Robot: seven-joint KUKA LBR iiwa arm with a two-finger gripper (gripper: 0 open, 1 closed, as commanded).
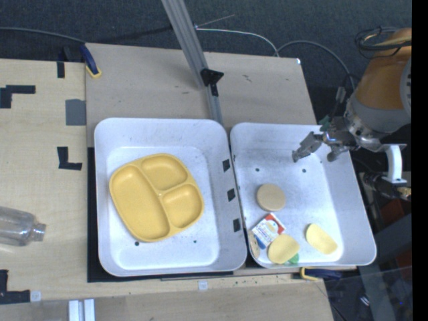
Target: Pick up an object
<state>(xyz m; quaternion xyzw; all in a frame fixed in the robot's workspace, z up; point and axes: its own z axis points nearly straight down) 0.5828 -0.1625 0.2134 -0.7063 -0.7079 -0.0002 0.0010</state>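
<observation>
The right bin (334,246) holds a round tan disc (271,196), a small red and white packet (266,231), and two yellow lumps (283,249) (322,239) near its front edge. My gripper (315,148) hangs over the bin's upper right part, well above and to the right of the disc. Its two fingers are spread apart with nothing between them. The left bin (107,139) holds a yellow divided plate (156,196).
A slanted metal bar (188,35) runs from the top down to the gap between the bins. A clear plastic bottle (19,225) lies on the bench at far left. Cables trail across the dark floor behind the bench.
</observation>
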